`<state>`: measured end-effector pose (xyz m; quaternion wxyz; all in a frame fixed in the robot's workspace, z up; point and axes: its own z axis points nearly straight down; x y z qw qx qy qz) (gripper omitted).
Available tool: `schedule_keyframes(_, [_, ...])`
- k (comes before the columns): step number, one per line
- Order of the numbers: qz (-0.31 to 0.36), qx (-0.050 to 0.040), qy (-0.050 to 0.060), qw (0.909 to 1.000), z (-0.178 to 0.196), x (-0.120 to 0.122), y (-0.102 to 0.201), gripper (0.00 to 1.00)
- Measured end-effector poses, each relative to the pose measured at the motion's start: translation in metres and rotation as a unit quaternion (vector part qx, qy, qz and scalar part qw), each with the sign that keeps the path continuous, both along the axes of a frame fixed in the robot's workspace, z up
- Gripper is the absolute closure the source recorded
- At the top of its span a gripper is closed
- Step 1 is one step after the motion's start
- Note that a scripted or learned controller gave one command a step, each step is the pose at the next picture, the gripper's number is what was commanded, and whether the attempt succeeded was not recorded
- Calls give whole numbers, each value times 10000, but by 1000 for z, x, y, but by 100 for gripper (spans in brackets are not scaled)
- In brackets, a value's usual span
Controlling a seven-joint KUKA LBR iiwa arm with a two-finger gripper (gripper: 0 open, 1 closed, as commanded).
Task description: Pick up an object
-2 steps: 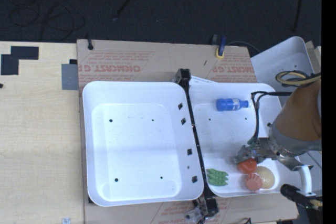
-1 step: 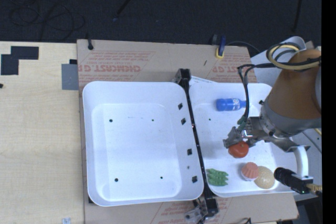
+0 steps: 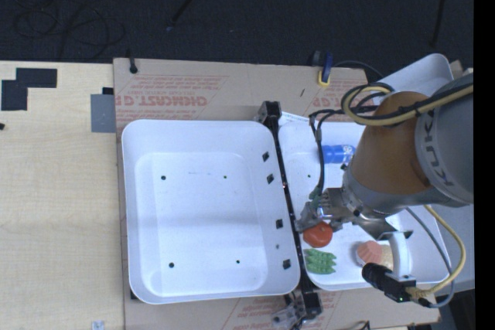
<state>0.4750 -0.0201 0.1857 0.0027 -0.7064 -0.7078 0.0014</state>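
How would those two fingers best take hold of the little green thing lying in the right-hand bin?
Probably straight from above, pinching across its short width near the middle. The green object lies flat and elongated, close to the bin's near rim, with the red object just beyond, so side approaches look cramped.

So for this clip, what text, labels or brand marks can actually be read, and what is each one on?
"KUK": white letters on the grey arm, cut off at the view's edge.
Red print on the cardboard sheet behind the left bin, upside down from this view: too blurred to read with confidence.
Red print on the cardboard below the bins: too small to read.
Blue item in the right bin: no legible label.
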Motion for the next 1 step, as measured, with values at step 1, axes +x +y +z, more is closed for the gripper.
schedule_keyframes(1, [15,-6,-42,10000,111,1,69,100])
